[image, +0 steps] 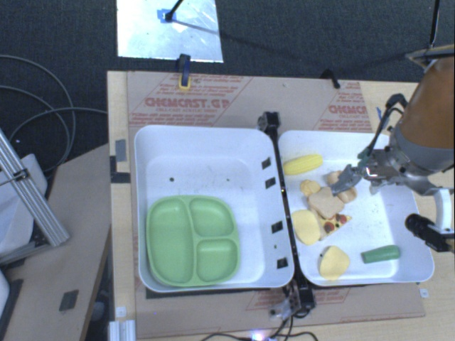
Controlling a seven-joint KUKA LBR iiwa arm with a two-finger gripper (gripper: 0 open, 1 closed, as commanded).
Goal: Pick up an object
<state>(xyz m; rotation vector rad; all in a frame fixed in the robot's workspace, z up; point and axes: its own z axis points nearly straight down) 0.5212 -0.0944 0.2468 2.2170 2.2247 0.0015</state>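
In the right bin (416, 258) lie several toy foods: a yellow corn cob (302, 164), a tan bread-like piece (325, 203), a pizza slice (335, 223), two pale yellow rounds (306, 226) (334, 261) and a green pickle-like piece (380, 254). My gripper (346, 179) reaches in from the right and hovers just right of the bread piece, over small tan pieces (311, 187). Nothing is visibly between its fingers.
The left bin (206, 155) holds a green three-compartment plate (192, 240). A black divider with clips (276, 190) runs between the bins. The arm's grey body (423, 148) covers the right bin's far right side. Cables lie on the floor at left.
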